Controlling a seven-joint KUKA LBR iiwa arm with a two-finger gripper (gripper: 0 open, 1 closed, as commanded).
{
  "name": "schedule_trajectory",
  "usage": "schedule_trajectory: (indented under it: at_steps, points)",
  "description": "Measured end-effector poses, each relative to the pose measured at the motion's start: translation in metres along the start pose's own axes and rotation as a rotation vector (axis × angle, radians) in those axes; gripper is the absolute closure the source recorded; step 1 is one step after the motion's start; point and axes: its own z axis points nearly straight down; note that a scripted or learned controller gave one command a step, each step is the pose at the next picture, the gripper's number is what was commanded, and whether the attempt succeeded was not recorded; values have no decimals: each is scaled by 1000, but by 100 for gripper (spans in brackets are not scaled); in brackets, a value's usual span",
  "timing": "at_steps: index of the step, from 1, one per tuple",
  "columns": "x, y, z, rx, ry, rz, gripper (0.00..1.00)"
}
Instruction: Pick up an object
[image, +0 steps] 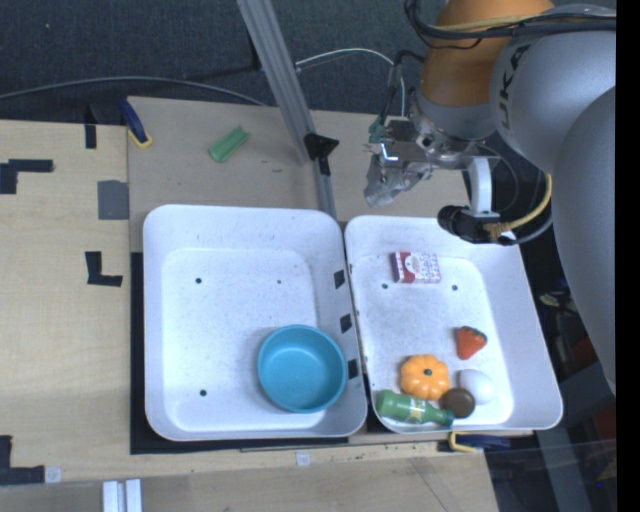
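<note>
My gripper (388, 186) hangs above the far rim of the right bin (520, 300), with nothing seen between its fingers. In that bin lie a small red and white carton (415, 267) near the back, a red strawberry (470, 342) at the right, an orange pumpkin (425, 377), a white egg (477, 384), a brown round item (459, 402) and a green bottle (411, 408) along the front edge. A blue bowl (301, 367) sits in the front right corner of the left bin (170, 300).
A grey metal pole (285, 85) slants down to the gap between the bins at the back. A green block (228, 144) and a blue and yellow clip (135, 124) lie on the bench behind the left bin. Cables run beside the arm.
</note>
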Motion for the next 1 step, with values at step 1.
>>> schedule_trajectory:
  at_steps: [1]
  points:
    - [57, 4, 26, 2, 0, -1, 100]
